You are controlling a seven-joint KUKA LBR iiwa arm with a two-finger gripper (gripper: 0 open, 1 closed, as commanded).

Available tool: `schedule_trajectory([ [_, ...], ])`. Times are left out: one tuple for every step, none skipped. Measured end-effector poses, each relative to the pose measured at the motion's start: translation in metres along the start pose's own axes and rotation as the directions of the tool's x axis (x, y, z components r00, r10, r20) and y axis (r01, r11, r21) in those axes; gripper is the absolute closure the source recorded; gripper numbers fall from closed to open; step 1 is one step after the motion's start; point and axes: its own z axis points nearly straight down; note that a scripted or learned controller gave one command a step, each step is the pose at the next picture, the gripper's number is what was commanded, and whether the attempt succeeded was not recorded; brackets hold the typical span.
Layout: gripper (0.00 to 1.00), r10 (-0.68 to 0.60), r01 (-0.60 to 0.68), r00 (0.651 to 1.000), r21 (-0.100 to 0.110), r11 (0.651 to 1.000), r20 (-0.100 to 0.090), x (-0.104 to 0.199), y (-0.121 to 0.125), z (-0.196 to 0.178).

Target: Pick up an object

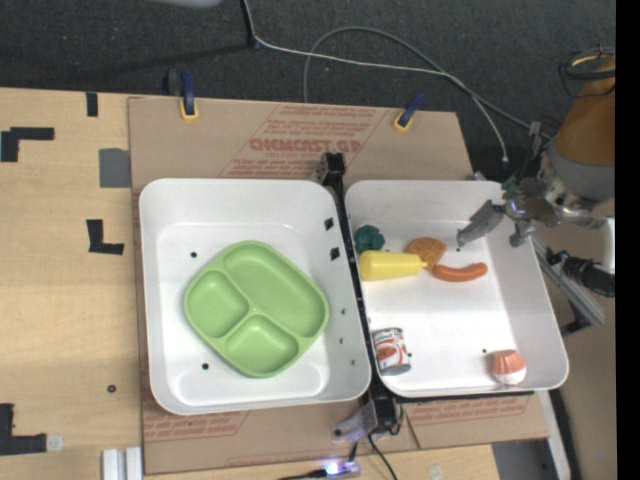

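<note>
- Orange sausage [459, 271] lies in the right bin [545, 313], just beside the yellow block [389, 265].
- The gripper [497, 225] hovers above it, fingers spread and holding nothing.
- Best to descend straight, straddling the sausage's middle, clear of the bin wall.

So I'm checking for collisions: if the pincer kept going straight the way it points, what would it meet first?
Probably the orange sausage-shaped toy, lying just down-left of the pincer in the right white bin; depth is unclear, so it might pass above.
</note>
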Motion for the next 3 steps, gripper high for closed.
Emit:
schedule_trajectory([
  [0.0,-0.004,0.004,1.0,-0.013,1.0,0.003,0.0,0.003,-0.008],
  [0.0,-0.003,0.003,1.0,-0.009,1.0,0.003,-0.006,-0.003,0.041],
  [0.0,-0.004,0.004,1.0,-0.012,1.0,0.004,-0.011,0.003,0.087],
])
